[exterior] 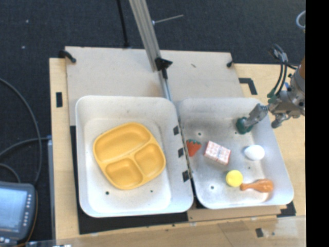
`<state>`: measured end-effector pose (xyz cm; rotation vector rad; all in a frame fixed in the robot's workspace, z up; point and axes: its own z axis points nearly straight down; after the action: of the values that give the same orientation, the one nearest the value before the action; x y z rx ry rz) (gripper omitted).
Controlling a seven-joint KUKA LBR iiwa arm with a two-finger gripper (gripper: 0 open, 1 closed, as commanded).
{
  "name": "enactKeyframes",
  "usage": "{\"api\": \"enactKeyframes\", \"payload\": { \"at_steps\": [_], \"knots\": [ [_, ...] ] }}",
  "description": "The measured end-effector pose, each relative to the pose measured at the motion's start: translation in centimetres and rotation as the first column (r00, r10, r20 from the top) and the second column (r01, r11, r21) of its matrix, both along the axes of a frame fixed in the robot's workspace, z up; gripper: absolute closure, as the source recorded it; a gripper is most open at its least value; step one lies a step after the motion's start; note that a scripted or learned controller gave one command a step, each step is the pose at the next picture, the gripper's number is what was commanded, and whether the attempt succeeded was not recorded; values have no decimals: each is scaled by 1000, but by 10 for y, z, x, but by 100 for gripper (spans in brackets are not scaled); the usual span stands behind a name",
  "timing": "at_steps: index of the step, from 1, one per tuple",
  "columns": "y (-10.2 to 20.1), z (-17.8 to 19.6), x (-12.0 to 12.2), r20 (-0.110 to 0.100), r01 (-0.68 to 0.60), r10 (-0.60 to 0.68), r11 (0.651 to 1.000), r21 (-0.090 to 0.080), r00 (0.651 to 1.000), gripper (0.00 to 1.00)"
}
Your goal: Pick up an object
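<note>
Camera view shows the pincer [245, 124] low over the right bin [205, 112], near its far right part; I cannot tell its state. It holds nothing visible, so approach is the step. The white egg [254, 152] lies nearest, just below; next move needs lowering onto it.

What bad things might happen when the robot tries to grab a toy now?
The claw hangs near the right bin's far wall, away from most toys, so it might close on nothing. The white egg and yellow ball look round and could roll away if bumped. The ball sits close to the orange drumstick, so both might get pushed.
</note>
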<state>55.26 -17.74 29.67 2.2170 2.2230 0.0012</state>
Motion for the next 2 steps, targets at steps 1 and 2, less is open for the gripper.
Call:
{"api": "enactKeyframes", "payload": {
  "at_steps": [1,2],
  "knots": [
    [0,0,0,0,1,-1,1000,0,1000,0],
    [-2,-62,-4,-6,3,-3,1000,0,1000,0]
  ]
}}
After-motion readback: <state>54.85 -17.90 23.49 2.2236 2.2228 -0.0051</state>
